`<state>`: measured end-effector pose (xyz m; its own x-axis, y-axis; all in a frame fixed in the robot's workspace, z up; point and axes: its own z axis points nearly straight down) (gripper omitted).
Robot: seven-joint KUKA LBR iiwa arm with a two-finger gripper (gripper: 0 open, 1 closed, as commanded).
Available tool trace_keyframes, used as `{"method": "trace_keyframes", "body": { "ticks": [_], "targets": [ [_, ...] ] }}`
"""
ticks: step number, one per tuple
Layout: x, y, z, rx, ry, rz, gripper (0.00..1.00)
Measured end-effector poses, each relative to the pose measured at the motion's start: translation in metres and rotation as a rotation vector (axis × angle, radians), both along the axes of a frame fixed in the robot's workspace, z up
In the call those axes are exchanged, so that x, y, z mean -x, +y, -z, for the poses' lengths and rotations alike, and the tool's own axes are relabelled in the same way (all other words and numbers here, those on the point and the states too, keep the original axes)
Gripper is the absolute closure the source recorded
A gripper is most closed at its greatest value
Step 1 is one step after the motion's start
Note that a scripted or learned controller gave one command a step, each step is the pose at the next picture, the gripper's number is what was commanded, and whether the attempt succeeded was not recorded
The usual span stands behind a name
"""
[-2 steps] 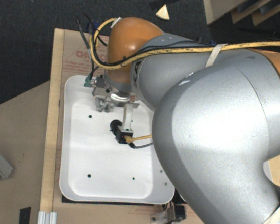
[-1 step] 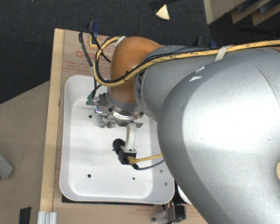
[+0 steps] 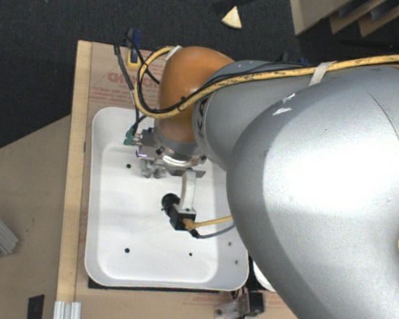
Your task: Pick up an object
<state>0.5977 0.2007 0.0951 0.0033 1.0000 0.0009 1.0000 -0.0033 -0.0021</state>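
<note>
The arm (image 3: pixel 313 185) is lowered into the far part of the left bin (image 3: pixel 100 251) on the desk (image 3: pixel 73 175). The jaws sit beneath the wrist (image 3: pixel 175 152) (wide or narrow cannot be told). Any object there is hidden, so grasping and lifting are judged not yet done.

I see my arm (image 3: pixel 326 194) as a broad grey shell; an orange band (image 3: pixel 184 80) caps its wrist. A yellow cable (image 3: pixel 373 61) runs along it; black cables (image 3: pixel 136 96) loop nearby
</note>
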Motion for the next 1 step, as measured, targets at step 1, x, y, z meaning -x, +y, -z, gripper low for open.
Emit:
{"method": "trace_keyframes", "body": {
  "ticks": [1],
  "targets": [
    [0.0582, -0.0047, 0.0098, 0.001, -0.001, -0.002, 1.00]
  ]
}}
